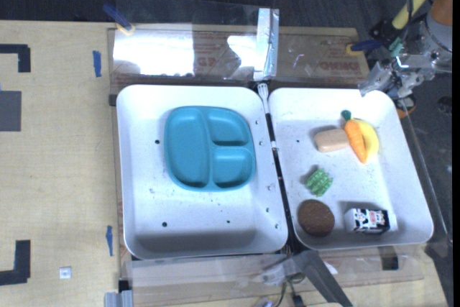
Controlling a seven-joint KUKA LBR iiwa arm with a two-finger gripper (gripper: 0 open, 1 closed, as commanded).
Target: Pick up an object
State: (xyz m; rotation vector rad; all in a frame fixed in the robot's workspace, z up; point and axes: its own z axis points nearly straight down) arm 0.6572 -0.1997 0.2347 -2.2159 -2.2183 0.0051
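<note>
Objects for pickup: all lie in the right bin (pixel 410 176); my tool (pixel 394 77) sits past its far right corner.

Left bin (pixel 136 176) carries a blue divided tray (pixel 210 147). Right bin: brown disc (pixel 315 217), carrot (pixel 356 141) on banana (pixel 369 137), tan block (pixel 330 139), small carton (pixel 369 220), green piece (pixel 318 181). Tool opening: cannot tell; nothing visibly gripped.

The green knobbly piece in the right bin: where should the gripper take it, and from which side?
Probably straight down from above, with the fingers closing across the narrow middle of the green knobbly piece. It lies flat and slightly slanted in the right bin, apart from the brown round object below it and the tan block above, so there looks to be room on both long sides.
</note>
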